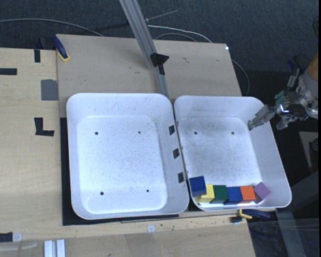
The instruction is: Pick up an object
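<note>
The gripper (268, 118), fingers spread, is hovering over the right bin's (219, 143) far-right rim; blocks (227, 193) are waiting along the near wall, needing a careful descent.

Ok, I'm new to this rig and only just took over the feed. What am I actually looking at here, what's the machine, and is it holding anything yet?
You have one fixed camera above a wooden bench, looking down at a slant. Two shallow white bins sit side by side on it: the left bin and the right bin. The machine is a single robot arm coming in from the picture's right; what shows is its gripper, over the right bin's upper right rim. How its jaws stand cannot be told from this view, and nothing is seen between them.

The things to pick lie in a row along the right bin's near wall: a blue block, a yellow block, a green block, a second blue block, an orange block and a purple block. The gripper is well away from them.
</note>
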You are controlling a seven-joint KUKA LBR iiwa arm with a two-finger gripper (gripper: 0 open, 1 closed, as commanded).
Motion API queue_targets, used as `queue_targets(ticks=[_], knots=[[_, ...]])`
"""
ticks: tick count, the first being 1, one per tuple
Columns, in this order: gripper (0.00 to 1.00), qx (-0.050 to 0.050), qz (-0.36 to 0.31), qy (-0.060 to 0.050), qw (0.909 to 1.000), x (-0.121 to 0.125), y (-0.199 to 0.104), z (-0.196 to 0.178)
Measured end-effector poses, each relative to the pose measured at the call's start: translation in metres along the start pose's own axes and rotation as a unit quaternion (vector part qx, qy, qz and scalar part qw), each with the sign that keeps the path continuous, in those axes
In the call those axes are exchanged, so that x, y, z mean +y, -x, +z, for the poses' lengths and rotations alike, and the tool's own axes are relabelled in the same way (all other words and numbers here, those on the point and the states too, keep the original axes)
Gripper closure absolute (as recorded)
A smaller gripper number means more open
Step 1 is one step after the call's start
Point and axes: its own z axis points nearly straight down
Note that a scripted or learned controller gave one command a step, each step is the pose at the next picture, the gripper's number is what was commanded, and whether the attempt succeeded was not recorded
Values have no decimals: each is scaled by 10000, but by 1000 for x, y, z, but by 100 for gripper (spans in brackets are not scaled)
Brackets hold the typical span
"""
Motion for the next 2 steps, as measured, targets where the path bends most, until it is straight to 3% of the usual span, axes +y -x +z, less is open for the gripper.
queue_targets(ticks=[1, 2], knots=[[100, 0, -6, 0, 10000, 0, 0, -10], [0, 0, -5, -3, 10000, 0, 0, -9]])
